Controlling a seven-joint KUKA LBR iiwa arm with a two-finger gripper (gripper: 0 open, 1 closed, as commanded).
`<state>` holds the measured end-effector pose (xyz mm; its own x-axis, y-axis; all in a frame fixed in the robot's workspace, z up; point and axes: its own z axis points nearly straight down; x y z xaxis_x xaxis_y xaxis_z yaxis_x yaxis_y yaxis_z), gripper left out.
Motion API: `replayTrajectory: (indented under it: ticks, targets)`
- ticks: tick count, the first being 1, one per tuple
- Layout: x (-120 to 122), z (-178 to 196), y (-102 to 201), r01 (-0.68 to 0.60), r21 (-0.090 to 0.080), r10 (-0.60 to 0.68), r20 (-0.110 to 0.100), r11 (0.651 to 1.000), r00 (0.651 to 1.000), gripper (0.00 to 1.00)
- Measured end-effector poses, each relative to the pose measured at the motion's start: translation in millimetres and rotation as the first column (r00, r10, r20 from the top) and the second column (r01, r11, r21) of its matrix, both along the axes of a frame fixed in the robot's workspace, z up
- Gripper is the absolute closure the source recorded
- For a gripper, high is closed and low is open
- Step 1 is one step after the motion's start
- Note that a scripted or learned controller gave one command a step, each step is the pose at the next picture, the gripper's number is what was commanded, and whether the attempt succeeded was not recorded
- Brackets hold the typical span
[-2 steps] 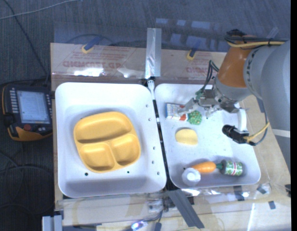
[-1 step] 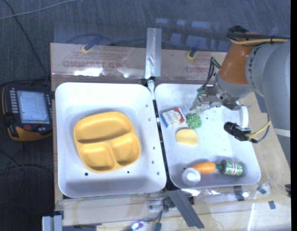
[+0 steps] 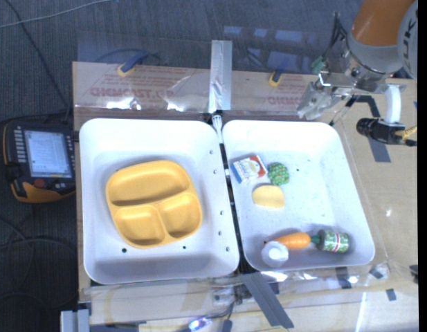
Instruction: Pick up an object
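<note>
Carrot (image 3: 293, 241) partly behind white bottle (image 3: 275, 254), jaws blurred

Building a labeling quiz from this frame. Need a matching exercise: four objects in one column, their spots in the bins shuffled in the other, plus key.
Things:
1. yellow divided tray
2. carrot
3. broccoli
4. gripper

Places:
A. right bin, front edge, beside a green can
B. above the right bin's far rim
C. left bin, middle
D. right bin, far part, right of a red and white carton

Pairs: 1-C, 2-A, 3-D, 4-B
</note>
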<state>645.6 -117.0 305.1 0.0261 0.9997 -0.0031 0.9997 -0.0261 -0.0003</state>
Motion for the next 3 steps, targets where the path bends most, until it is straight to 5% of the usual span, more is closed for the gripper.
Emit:
replayTrajectory:
  ticks: [1,2,3]
  targets:
    - [22.4,-57.1,49.9,0.016,0.0,-0.016,-0.004,1.0,1.0,1.0]
    - [22.4,-49.7,132.6,0.134,0.001,-0.134,-0.003,0.991,0.991,1.0]
    - [22.0,-70.9,212.3,0.0,0.0,0.0,-0.004,1.0,1.0,1.0]
